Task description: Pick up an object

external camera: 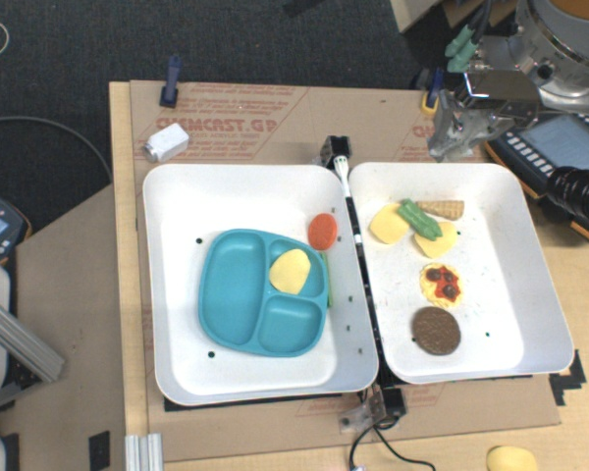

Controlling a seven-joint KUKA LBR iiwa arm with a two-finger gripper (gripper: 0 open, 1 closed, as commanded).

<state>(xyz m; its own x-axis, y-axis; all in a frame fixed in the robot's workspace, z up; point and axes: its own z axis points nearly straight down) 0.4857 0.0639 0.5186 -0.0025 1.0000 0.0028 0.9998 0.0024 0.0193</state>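
Holding five food pieces, the right bin [530, 263] sits below the hand [452, 135], grip unclear.

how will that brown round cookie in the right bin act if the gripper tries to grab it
The brown cookie lies flat and low in the right bin, so fingers may struggle to get under it. It looks like stiff toy food, probably light. Pushed, it would likely slide rather than roll.

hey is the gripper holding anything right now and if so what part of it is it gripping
Nothing is held. The gripper hangs above the far edge of the right bin, with nothing between its fingers; the toy food pieces lie on the bin floor below it.
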